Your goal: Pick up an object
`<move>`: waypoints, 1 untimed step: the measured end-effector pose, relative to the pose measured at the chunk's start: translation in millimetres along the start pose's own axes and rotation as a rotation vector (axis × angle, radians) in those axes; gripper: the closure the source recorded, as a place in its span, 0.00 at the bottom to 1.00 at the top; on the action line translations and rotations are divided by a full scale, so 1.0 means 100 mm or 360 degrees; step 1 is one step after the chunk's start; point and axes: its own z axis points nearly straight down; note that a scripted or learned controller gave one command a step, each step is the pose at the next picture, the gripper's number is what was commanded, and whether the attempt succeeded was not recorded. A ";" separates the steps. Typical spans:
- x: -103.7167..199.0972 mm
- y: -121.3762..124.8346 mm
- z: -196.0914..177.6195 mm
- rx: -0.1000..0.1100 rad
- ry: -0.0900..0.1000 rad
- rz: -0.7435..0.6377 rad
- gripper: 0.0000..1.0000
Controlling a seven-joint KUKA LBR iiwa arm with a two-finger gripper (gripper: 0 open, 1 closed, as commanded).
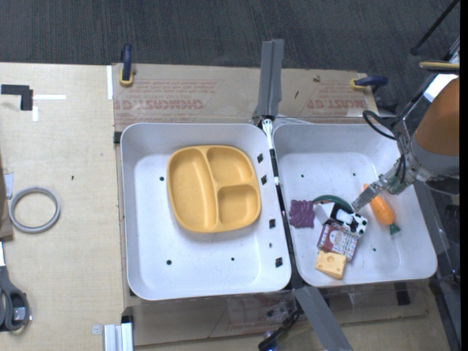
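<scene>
Camera view: gripper [363, 197] low in the right bin [307, 146], open or closed impossible to tell at this size; carrot [382, 210] just to its right, touching or nearly so, long axis slanting from upper left down to a green tip at lower right. Cluttered to the lower left of the tool: black-and-white toy [356, 223] just beside, green curved piece [330, 199], patterned packet [338, 240], purple piece [301, 213], cheese wedge [330, 264] farther down. Smooth white floor, bare toward the bin's far wall, right wall close beyond the carrot; yellow divided plate [214, 188] well apart to the left in the left bin [146, 254].
</scene>
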 end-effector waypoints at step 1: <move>0.00 0.01 -0.09 0.0001 -0.0001 -0.0004 1.00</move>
